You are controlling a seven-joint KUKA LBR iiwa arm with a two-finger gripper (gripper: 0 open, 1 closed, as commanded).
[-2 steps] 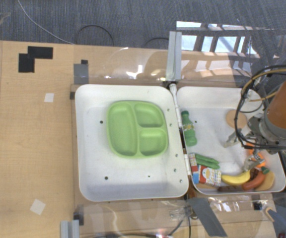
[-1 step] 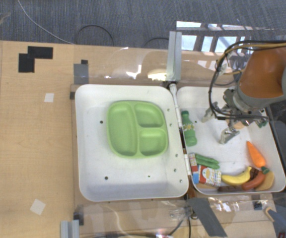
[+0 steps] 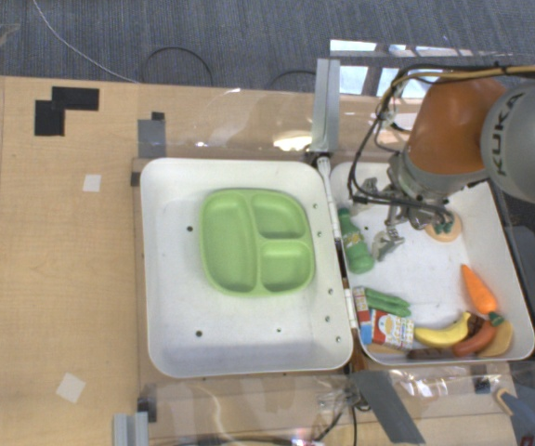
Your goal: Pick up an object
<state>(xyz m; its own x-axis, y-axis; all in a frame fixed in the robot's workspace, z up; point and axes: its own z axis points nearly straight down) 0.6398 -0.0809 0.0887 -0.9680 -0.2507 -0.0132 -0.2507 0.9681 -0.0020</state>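
Green shows most: one divided plate [image 3: 254, 242] in the left bin [image 3: 170, 342]; one bottle [image 3: 352, 242] and one pea pod [image 3: 384, 300] in the right bin [image 3: 518, 328], beside one carrot [image 3: 478, 289], one banana [image 3: 446, 333] and one carton [image 3: 384, 328]. The gripper [image 3: 390, 240] hangs open and empty just right of the bottle.

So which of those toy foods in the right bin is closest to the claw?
The green bottle-shaped toy by the bin's left wall, just left of the claw. The carrot, banana and green pod lie farther toward the front.
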